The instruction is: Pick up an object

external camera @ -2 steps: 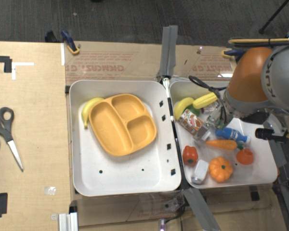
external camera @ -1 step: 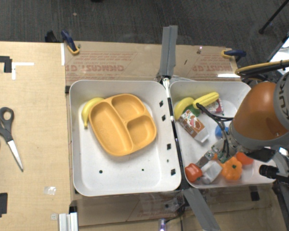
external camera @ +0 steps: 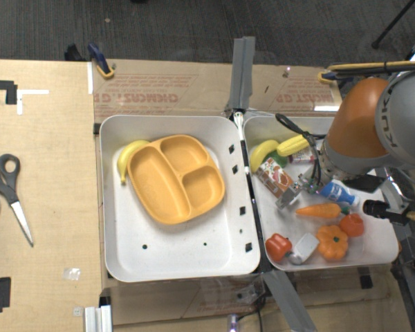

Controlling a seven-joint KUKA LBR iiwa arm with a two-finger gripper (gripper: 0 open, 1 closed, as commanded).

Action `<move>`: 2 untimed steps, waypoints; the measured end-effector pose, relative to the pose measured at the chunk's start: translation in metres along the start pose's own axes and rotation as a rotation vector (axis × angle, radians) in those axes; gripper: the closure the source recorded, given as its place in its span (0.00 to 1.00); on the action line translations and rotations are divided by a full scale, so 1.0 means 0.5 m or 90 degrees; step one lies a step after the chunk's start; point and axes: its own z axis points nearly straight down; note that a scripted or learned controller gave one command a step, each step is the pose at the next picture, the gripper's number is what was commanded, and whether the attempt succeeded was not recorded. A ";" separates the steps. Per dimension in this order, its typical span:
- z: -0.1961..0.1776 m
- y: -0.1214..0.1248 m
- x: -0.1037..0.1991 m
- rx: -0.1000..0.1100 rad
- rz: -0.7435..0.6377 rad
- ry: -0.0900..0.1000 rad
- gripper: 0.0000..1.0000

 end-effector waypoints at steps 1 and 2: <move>-0.001 0.055 -0.059 0.000 0.127 0.000 0.00; 0.001 0.008 0.005 0.002 0.214 0.001 0.00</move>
